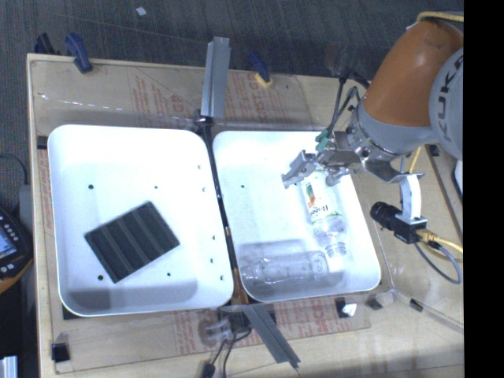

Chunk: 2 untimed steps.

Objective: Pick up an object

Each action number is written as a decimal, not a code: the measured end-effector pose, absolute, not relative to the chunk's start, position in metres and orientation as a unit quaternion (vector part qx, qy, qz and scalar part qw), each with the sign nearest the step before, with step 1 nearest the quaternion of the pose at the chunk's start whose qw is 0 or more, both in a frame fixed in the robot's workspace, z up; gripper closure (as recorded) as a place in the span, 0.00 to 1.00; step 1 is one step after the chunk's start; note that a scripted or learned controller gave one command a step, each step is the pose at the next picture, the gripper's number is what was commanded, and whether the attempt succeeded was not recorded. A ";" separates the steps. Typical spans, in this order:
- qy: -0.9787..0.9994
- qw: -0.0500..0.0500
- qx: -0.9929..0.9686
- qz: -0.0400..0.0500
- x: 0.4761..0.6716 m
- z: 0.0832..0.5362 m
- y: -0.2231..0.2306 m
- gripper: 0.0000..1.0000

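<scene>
Right bin (pixel 236 211) left half open — bottles (pixel 319 211) crowd right, front; gripper (pixel 317 169) above them.

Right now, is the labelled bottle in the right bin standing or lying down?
Lying down. The labelled bottle shows its full length along the right bin floor, cap end toward the near wall. The gripper is above its far end.

Black ribbed panel (pixel 131 240): flat, rectangular, dark with parallel ridges, lying askew on the floor of the left bin (pixel 71 144), toward its near-left corner.

Small clear bottle (pixel 322 215): white label with orange mark, lying on its side in the bin to the right of the left bin.

Large clear bottle (pixel 283 264): transparent, lying crosswise along that right-hand bin's near wall.
</scene>
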State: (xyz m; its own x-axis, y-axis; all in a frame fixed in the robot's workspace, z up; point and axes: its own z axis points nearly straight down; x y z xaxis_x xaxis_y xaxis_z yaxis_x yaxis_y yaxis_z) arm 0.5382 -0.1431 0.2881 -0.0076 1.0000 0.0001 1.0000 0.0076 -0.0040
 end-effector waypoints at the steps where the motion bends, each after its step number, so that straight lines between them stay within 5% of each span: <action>1: -0.722 0.002 -0.692 0.001 0.538 0.276 -0.176 0.00; 2: -0.743 0.002 -0.669 0.002 0.568 0.187 -0.205 0.00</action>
State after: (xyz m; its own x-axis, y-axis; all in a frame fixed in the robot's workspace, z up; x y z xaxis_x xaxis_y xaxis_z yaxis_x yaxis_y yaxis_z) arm 0.5676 -0.2048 0.1868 -0.1036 0.9946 0.0007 0.9946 0.1036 -0.0058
